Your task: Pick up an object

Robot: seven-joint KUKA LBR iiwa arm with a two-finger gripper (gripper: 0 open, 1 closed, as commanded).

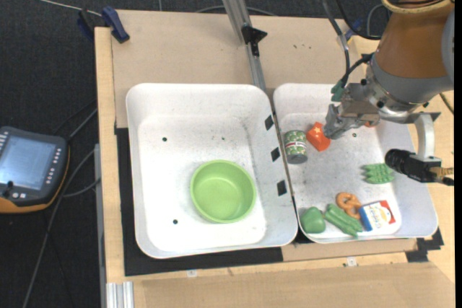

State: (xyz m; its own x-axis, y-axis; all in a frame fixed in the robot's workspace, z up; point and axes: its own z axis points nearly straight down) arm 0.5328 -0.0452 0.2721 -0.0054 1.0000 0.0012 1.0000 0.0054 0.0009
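Note:
My gripper (338, 125) hangs low over the back of the right bin (317, 94). Its tip is right beside a small orange object (317, 137), touching or almost touching that object's right side. A small can with a green label (294, 146) stands just left of the orange object, by the bin's left wall. The same bin holds a green leafy toy (377, 173), a pretzel (348, 202), a green pepper (312, 220), a green pod (343, 221) and a white and red box (379, 215) toward the front.
The left bin (155, 108) holds a lime green bowl (222, 191) near its front right. A metal pole (234, 0) slants down to the seam between the bins. A black part (410, 164) juts over the right bin's right edge. A handheld pendant (29, 168) lies off the bench at left.

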